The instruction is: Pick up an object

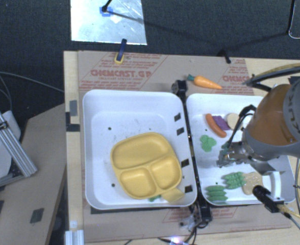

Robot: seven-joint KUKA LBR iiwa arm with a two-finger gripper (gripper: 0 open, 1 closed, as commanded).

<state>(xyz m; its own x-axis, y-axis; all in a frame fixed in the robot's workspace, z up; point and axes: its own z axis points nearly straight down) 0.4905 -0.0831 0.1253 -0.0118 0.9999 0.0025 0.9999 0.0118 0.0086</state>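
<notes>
Currently: the arm (280, 121) is hanging over the right bin (201, 102), with no object seen in its grasp.

The gripper (226, 156) is hovering near the bin's centre, and whether it is released or clenched cannot be told. Candidate objects are lying close by: a green leafy piece (207, 143) just beside it toward the bin's left wall, an orange sausage-like piece (216, 125) and a purple piece (222, 121) toward the far edge, green pods (226, 184) by the near edge. For a clean pick, choosing one isolated item and centring over it before descending is advisable. The wrist is pointing leftward, the orange band above it.
</notes>
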